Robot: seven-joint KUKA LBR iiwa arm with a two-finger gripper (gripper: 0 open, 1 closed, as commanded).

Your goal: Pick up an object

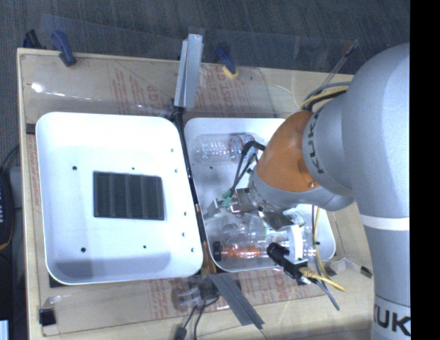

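Observation:
The right bin [205, 129] holds several clear plastic items. A clear bottle [221, 148] lies near its far edge. Another clear bottle with orange-red contents and a dark cap [239, 250] lies along the near wall. A crumpled clear piece [241, 227] lies between them. My gripper [234, 202] hangs low over the middle of this bin, just above the crumpled piece, with a small green and white part beside it. The orange band and grey wrist [297, 165] cover the bin's right half.
The left bin [64, 140] has a dark ribbed panel [128, 195] in its floor. A grey bar [188, 69] stands at the far end of the divider between the bins. Blue clamps [63, 47] grip the bench's far edge. Cables [322, 278] trail by the right bin's near corner.

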